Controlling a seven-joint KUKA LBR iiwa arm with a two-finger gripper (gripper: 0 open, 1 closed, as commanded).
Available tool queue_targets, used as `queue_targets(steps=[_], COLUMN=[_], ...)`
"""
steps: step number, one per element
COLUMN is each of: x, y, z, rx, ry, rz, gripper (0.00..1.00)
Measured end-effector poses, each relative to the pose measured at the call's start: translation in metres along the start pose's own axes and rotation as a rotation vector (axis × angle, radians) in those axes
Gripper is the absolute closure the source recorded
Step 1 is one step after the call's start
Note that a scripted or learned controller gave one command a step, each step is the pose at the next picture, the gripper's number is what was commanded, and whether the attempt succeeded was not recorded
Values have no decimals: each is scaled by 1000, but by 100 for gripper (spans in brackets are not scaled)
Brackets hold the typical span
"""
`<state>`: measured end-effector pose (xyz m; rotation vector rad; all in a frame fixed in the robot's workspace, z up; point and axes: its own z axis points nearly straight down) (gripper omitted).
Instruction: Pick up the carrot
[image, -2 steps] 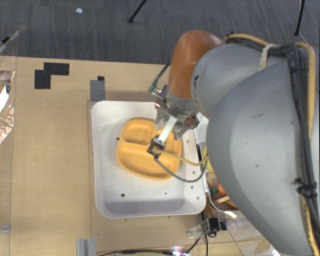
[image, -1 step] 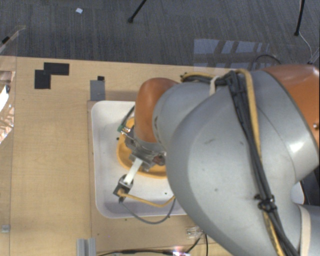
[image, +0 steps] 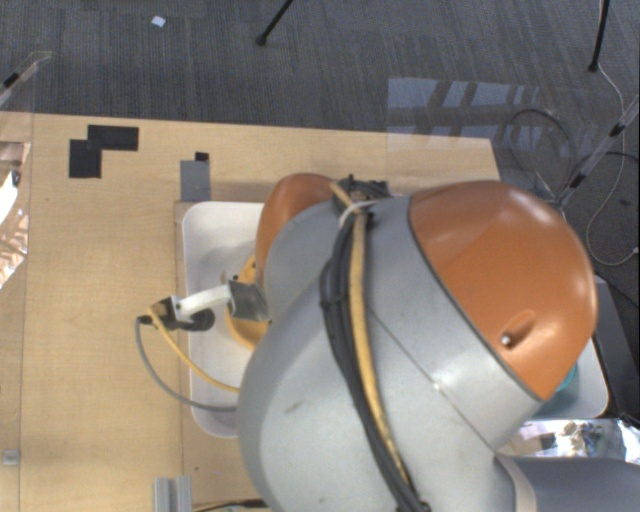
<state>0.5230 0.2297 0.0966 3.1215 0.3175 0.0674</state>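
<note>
The arm (image: 400, 350) reaches in low over the bench, and its grey body and orange band (image: 500, 270) cover most of both bins and whatever lies in them. At its left end, over the left bin (image: 205, 235), a white plug (image: 200, 302) with a black tip sticks out from the wrist. A yellow-orange patch (image: 243, 272) shows just beside the wrist; I cannot tell whether it belongs to the arm or is an object.
Grey and yellow cables (image: 160, 360) loop from the plug out over the left bin's rim onto the wooden bench. A sliver of the right bin (image: 600, 385) shows at the right. Black marks (image: 100, 148) and a grey bracket (image: 196, 180) sit at the bench's back left.
</note>
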Motion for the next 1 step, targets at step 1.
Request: queue_targets(steps=[1], x=[88], y=[18], z=[7], rx=[24], ry=[-47], rz=[-44], gripper=[100])
